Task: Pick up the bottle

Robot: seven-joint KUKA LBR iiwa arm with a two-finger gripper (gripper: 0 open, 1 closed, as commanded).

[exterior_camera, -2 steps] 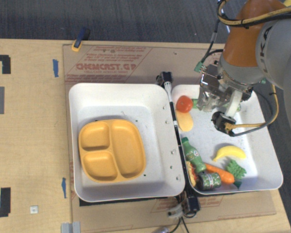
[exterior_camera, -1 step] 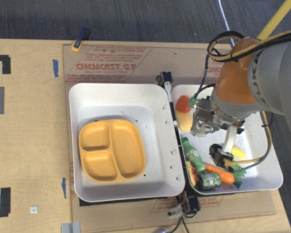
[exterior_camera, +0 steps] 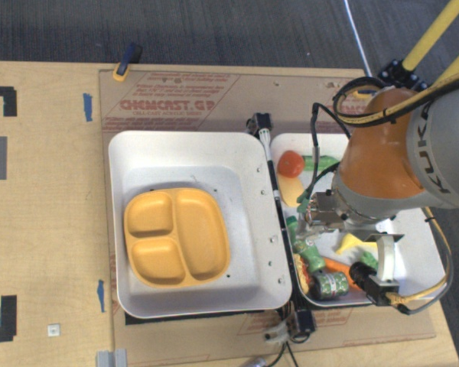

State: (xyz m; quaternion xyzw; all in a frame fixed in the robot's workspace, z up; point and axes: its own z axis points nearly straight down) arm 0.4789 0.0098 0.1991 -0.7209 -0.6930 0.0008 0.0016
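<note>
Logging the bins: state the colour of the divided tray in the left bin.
Yellow-orange divided tray, plain, clearest in the camera view.

The arm (exterior_camera: 390, 151) reaches from the right over the right bin (exterior_camera: 436, 243), which is crowded with small things: a red tomato (exterior_camera: 291, 162), an orange carrot (exterior_camera: 338, 265) and a green can (exterior_camera: 330, 284). The left bin (exterior_camera: 138, 151) carries a yellow divided plate (exterior_camera: 176, 235). Both bins stand on the counter (exterior_camera: 46, 205).
</note>
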